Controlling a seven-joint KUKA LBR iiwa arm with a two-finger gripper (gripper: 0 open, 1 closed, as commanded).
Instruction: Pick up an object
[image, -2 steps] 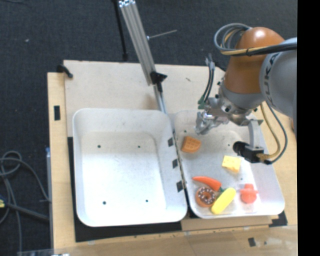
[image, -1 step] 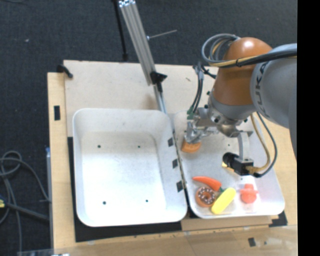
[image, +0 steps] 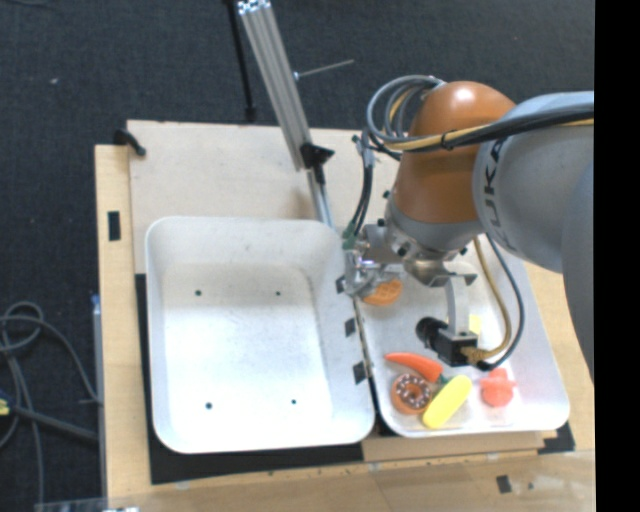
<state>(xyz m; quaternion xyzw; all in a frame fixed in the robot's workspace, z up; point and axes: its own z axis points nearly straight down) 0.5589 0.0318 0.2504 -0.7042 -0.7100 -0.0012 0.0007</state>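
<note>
Gripper (image: 372, 272) low in right bin (image: 535, 395), at its left wall. Orange round object (image: 383, 292) sits directly beneath, touching the tip. Finger spread: cannot tell, wrist blocks the view.

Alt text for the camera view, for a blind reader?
A grey arm reaches into the right white bin, its claw over an orange object. A carrot, donut, yellow corn and pink toy lie nearby.

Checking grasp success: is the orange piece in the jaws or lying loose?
Cannot tell. The orange piece sits right under the gripper in the right bin; contact is hidden.
</note>
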